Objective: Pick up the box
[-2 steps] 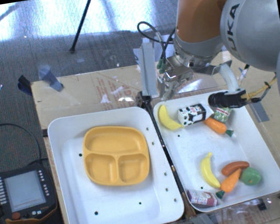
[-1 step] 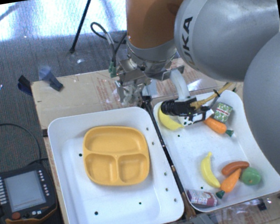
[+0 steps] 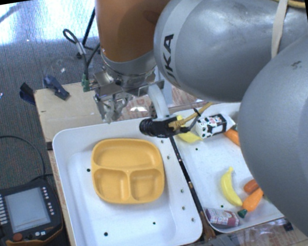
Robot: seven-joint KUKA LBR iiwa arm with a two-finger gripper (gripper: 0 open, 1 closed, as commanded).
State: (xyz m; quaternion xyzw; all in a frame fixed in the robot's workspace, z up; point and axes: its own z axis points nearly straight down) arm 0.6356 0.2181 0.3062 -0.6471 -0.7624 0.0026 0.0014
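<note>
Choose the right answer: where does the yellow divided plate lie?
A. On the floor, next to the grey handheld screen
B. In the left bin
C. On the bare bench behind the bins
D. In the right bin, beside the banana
B: the yellow divided plate lies flat on the floor of the left bin, while the banana lies apart in the right bin.

**Bright daylight, glare at upper left**

Strong light falls from the upper left, washing the carpet [image 3: 3, 28] there to near white. The left bin [image 3: 88, 218] and yellow tray [image 3: 128, 169] are evenly lit, with soft, shallow shadows. The arm [image 3: 235, 47] shows broad pale highlights on its grey shell and looms large, slightly soft. Fine detail is grainy.
</note>
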